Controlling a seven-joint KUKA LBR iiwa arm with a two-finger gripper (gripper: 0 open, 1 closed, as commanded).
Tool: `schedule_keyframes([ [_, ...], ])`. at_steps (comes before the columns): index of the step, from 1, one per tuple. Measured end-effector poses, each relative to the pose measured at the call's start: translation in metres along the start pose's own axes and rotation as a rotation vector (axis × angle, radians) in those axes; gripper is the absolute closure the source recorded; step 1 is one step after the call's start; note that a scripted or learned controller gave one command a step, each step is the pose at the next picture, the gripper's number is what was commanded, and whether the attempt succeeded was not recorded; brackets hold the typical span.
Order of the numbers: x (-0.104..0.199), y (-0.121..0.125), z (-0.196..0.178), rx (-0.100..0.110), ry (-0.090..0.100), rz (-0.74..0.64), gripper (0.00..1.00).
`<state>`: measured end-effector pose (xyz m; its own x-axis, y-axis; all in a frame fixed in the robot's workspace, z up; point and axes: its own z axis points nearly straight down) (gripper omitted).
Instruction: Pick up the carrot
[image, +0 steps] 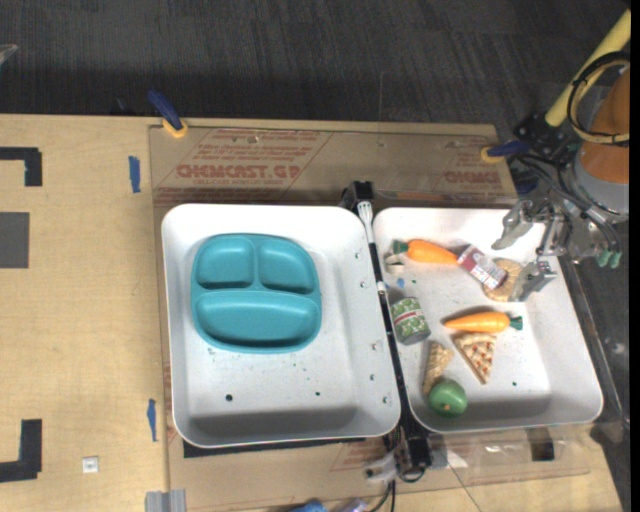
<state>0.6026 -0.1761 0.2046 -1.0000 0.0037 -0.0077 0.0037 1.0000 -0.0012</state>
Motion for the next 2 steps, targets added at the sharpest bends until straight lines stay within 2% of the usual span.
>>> schedule_keyframes([
  [1, 0.000, 0.034, 0.061, -0.003, 0.004, -0.167, 0.00],
  [2, 0.030, 0.072, 0.110, 0.000, -0.003, -0.070, 0.00],
])
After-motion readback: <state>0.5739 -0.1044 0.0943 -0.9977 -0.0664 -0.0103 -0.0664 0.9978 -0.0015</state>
